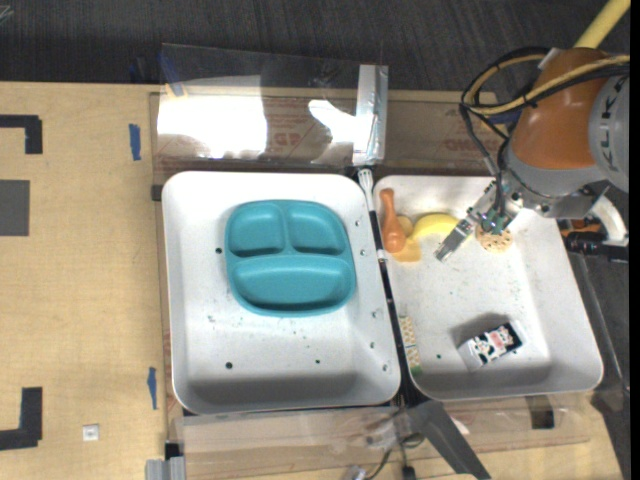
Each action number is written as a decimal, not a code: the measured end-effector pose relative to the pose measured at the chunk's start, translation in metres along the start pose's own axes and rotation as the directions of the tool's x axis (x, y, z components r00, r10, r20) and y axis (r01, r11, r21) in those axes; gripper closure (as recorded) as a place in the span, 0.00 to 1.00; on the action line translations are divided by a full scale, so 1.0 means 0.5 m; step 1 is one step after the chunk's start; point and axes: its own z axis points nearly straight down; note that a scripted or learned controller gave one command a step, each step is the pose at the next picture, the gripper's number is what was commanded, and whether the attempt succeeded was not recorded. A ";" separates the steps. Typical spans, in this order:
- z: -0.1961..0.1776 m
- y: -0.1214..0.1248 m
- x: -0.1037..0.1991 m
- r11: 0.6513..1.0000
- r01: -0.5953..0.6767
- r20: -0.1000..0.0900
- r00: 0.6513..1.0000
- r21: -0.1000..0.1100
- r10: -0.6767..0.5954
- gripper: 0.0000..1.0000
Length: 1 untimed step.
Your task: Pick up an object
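Teal divided plate [290, 255] flat at the centre of the left bin [190, 368], alone there, out of the arm's present work. Orange peg-like toy [395, 230] and yellow piece [432, 227] bunched at 10 o'clock in the right bin [560, 348], touching or nearly so, near the divider. Gripper [478, 224] just at 3 o'clock of the yellow piece, fingers spread apart, nothing between them, tilted down toward 8 o'clock. Small tan disc [495, 239] right beside it. Black-and-white packet [492, 342] lying well apart at 6 o'clock. Orange-banded arm [565, 128] leaning in from 2 o'clock, probably lining up on the yellow piece.
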 end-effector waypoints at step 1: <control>0.108 0.069 -0.020 0.993 -0.120 0.010 0.993 -0.011 0.120 0.00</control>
